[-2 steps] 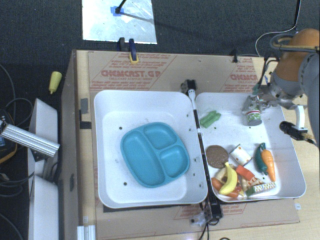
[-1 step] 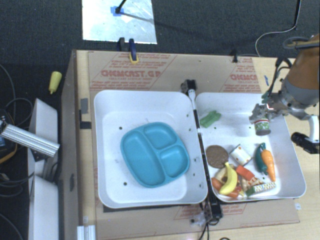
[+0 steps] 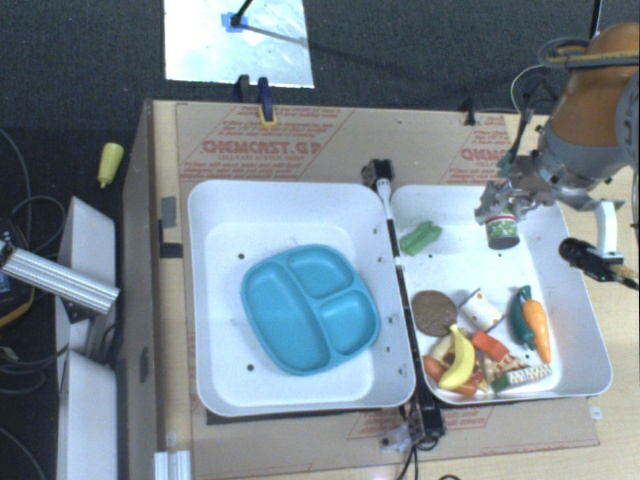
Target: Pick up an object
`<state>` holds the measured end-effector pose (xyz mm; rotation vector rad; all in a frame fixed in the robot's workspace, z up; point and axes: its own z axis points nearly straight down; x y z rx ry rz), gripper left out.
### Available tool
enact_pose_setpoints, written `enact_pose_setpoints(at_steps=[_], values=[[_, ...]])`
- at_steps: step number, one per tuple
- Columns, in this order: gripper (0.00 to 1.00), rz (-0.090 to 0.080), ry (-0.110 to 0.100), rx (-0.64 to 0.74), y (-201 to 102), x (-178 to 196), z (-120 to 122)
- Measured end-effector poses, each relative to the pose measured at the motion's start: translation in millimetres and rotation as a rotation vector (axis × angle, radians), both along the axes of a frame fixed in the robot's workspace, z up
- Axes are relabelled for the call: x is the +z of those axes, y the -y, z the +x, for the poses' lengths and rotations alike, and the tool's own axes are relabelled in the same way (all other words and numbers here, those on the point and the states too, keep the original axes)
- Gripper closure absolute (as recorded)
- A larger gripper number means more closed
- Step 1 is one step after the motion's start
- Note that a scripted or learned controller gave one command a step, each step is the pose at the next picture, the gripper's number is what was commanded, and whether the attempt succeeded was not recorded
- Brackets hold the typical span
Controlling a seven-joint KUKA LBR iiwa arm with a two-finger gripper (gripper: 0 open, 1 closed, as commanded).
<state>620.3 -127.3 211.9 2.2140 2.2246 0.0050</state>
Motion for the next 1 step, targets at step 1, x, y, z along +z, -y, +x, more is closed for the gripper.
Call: enact_pose_setpoints(at_steps=[1], values=[[1.00, 0.001, -0.002, -0.001, -89.5, 24.3, -28.1]])
